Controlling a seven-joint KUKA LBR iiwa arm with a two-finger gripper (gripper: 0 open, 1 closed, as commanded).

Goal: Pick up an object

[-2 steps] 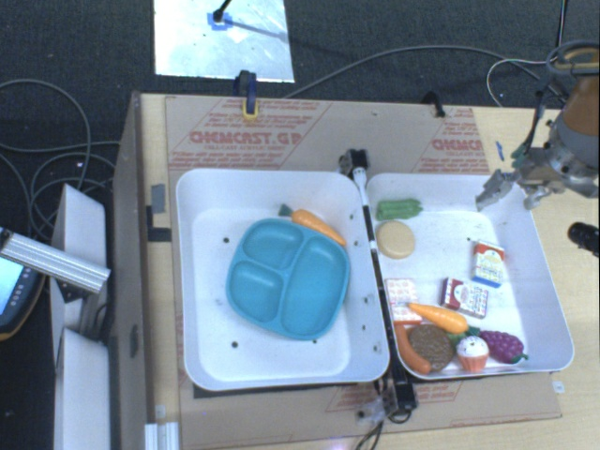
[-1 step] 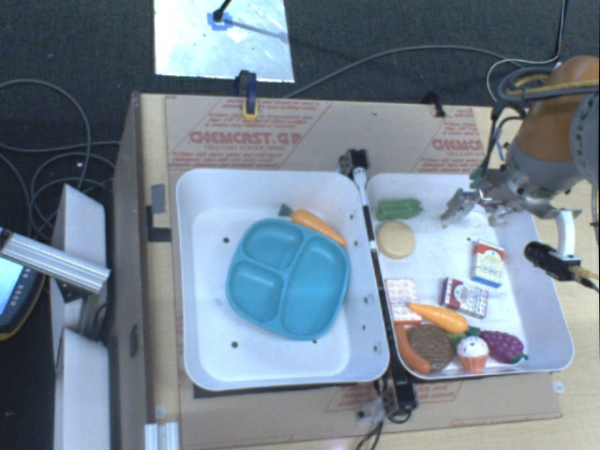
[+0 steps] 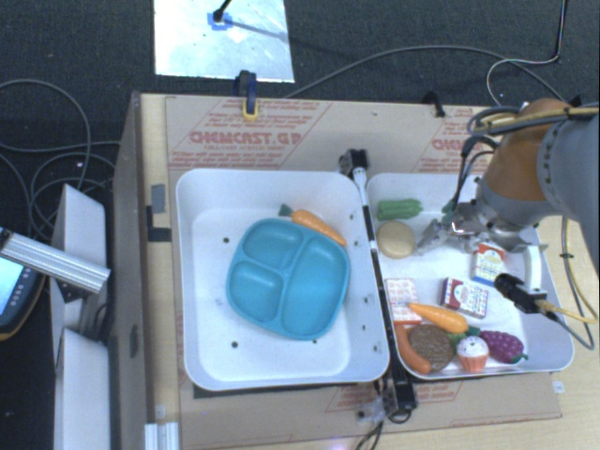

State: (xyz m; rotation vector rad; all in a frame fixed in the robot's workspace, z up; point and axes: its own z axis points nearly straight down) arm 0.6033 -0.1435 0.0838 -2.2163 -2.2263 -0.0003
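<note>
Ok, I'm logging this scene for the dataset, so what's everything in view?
bins: 2, white, side by side on the bench
plate: 1, blue, divided, left bin
carrot: 1, orange, left bin, at the plate's far edge
pickle: 1, green, right bin, far end
bun: 1, cream, right bin, below the pickle
cartons: 3, white with red or blue print, right bin
second carrot: 1, orange, right bin
patty: 1, brown, right bin, near edge
cupcake: 1, white and pink, beside the patty
grapes: 1 bunch, purple, near right corner
clamp: 1, blue and yellow, bench's far edge
arm: 1, grey and orange, over the right bin
gripper: 1, beside the bun
</note>
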